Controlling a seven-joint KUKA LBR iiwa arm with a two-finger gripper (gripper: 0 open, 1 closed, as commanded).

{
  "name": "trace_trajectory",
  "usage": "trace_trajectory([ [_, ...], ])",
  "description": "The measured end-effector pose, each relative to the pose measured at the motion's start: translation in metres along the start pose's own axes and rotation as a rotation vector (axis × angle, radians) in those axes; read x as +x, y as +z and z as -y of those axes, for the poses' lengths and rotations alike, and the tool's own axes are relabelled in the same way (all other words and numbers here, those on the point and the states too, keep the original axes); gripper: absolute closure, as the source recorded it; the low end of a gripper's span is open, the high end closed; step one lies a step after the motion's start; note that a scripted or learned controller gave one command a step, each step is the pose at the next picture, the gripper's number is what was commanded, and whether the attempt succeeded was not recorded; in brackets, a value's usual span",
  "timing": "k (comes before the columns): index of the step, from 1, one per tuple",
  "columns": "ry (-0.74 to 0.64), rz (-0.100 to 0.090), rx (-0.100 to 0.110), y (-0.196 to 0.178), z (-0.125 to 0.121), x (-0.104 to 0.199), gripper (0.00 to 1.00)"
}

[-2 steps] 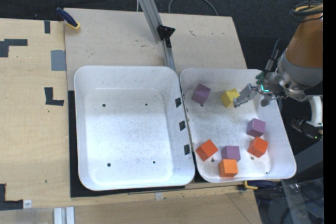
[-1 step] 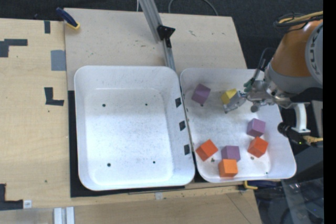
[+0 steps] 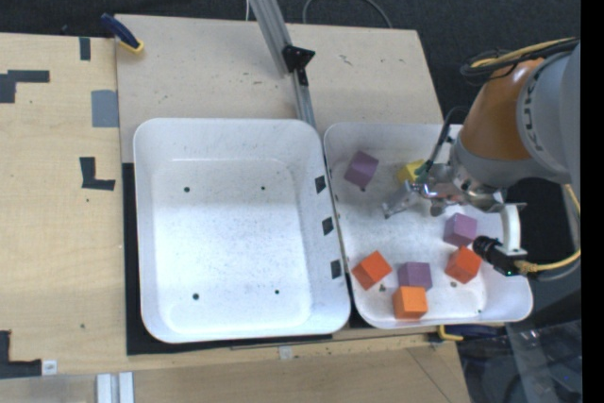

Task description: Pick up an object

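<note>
1. Gripper sits low in the right bin, fingers pointing left twd the bin's middle; whether they're spread or closed, can't tell, too blurry and small.
2. Nothing visible between the fingers.
3. Nearest pieces: purple cube just up-left of the tips, apart from them; yellow block right beside the gripper body, upper side, partly hidden.
4. Others in the same bin: purple cube just below the wrist, red-orange cube under it, purple cube, orange cube, orange cube along the near side.
5. Cubes look small, matte, soft-edged, some tilted.
6. Arm comes in from the right, orange band above the wrist, grey link bent down over the bin's right rim.
7. Left bin alongside, touching the right one.
</note>
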State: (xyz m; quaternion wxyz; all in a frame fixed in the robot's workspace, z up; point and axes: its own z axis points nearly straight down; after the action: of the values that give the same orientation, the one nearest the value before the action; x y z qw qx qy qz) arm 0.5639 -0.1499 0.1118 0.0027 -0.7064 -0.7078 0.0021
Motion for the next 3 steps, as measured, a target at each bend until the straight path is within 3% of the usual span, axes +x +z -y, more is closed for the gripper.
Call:
trace_trajectory([
  [1, 0.001, 0.001, -0.002, 0.022, 0.001, 0.001, 0.0],
  [2, 0.0, 0.0, -0.003, 0.011, 0.0, 0.002, 1.0],
  [3, 0.0, 0.002, -0.01, -0.033, -0.005, 0.005, 1.0],
])
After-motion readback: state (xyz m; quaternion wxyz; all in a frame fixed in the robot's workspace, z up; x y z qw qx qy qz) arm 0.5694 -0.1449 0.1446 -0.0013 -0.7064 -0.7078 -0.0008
